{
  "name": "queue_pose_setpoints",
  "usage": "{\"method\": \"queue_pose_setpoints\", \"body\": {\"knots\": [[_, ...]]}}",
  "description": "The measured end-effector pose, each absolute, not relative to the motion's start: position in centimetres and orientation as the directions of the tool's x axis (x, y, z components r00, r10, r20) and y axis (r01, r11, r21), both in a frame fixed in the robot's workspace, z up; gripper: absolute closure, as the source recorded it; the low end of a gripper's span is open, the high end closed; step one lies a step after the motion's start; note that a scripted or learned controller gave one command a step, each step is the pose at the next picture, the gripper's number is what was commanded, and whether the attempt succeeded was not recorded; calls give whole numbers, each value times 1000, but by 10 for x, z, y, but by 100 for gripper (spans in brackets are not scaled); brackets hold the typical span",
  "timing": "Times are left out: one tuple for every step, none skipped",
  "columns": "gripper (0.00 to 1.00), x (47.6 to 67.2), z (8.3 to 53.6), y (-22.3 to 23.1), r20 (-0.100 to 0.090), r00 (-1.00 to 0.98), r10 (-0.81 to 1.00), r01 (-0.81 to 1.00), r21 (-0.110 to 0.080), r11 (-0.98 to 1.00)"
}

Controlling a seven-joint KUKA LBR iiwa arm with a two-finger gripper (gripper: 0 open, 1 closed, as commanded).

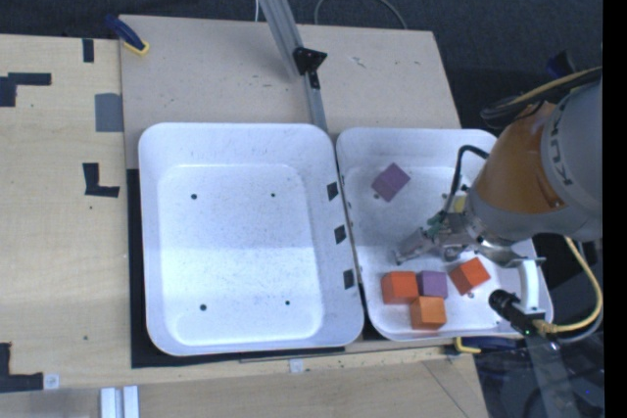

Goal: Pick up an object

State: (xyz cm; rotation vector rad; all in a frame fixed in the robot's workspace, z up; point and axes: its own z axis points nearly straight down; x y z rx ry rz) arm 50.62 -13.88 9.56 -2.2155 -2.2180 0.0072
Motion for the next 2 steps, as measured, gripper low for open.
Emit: {"method": "queue_pose_setpoints", "body": {"knots": [[100,507,109,-139,1,-2,1000,1000,-5,2],[100,510,156,-129,0,-3,1000,1000,3,3]]}}
